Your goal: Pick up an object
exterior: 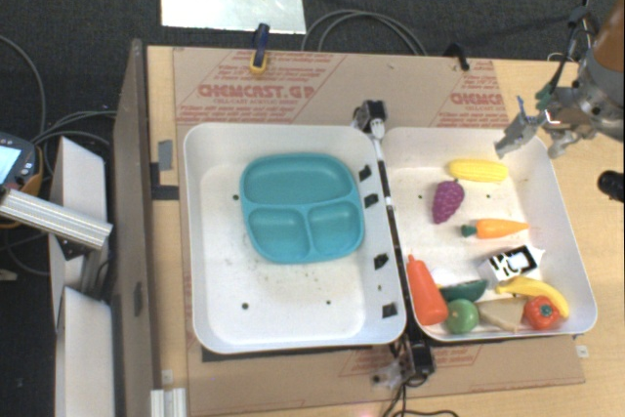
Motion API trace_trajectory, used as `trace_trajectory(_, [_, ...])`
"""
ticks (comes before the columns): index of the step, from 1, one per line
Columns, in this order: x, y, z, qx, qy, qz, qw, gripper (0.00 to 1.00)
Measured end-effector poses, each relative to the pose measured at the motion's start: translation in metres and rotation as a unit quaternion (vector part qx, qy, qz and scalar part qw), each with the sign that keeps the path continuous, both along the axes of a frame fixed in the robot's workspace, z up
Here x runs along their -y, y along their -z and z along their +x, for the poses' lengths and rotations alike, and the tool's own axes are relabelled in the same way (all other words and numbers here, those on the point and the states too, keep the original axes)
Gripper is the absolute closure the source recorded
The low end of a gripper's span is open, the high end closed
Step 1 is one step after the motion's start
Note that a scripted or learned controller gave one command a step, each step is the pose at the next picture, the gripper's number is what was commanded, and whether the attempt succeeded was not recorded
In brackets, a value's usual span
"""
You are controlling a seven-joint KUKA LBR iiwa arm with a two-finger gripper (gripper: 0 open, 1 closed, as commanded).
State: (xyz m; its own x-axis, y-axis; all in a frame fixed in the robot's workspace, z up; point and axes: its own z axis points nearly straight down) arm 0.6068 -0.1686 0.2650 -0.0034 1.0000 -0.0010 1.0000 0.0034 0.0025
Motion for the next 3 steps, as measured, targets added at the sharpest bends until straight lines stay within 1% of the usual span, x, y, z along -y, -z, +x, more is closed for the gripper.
trace_trajectory(1, [-0.044,0.121,0.023,-0.003,-0.003,0.0018,1.0,0.0])
trace_trajectory(2, [-0.075,0.184,0.014,-0.003,-0.002,0.0016,1.0,0.0])
trace_trajectory(3, [-0.073,0.17,0.016,0.001,-0.001,0.0005,1.0,1.0])
